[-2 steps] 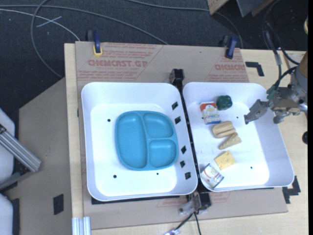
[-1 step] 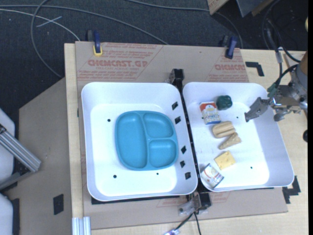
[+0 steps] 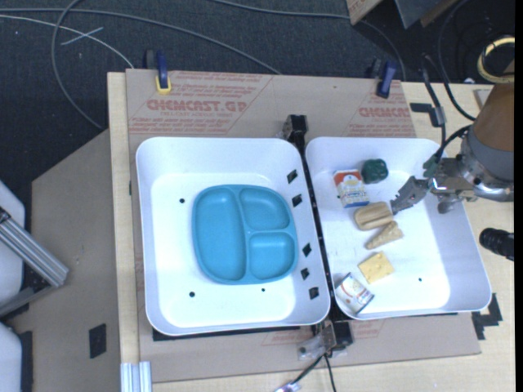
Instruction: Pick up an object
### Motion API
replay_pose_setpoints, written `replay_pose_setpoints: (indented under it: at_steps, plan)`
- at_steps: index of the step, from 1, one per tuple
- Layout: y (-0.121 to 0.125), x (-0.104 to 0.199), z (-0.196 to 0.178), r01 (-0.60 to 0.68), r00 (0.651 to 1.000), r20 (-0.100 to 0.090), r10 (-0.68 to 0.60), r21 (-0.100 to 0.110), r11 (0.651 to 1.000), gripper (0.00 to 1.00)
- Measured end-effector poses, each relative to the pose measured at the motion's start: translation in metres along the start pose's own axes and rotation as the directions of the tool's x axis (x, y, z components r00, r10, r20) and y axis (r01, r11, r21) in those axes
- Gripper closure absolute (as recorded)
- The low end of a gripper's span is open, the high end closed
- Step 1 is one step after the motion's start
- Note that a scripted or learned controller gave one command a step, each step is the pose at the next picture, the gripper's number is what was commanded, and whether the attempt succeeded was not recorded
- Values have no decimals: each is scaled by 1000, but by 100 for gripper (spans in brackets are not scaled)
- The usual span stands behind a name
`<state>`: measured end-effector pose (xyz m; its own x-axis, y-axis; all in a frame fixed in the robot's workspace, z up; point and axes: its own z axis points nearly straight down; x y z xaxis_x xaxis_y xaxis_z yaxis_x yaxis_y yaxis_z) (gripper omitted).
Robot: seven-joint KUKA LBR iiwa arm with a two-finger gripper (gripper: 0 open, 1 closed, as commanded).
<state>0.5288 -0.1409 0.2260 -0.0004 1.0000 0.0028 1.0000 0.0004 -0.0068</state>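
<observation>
Tool (image 3: pixel 406 197) hovers low in the right bin (image 3: pixel 458 276), its grip impossible to read, just beside a tan bread-like block (image 3: pixel 373 216). Smooth blue 3-section plate (image 3: pixel 244 233) fills the left bin (image 3: pixel 159 219).

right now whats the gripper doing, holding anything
Gripper: over the right bin, just right of the tan block, nothing visibly held; open or closed cannot be told.
</observation>
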Motion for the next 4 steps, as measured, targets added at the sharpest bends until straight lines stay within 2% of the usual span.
replay_pose_setpoints:
  at_steps: [1, 2, 3, 4]
  plan:
    - [-2, 0, 64, -1, 1000, -1, 1, 2, 1000, 0]
    - [2, -1, 108, 0, 1000, 0, 0, 0, 1000, 0]
    - [4, -1, 94, -1, 1000, 1, 1, -7, 1000, 100]
    - [1, -4, 50, 0, 1000, 4, 0, -12, 1000, 100]
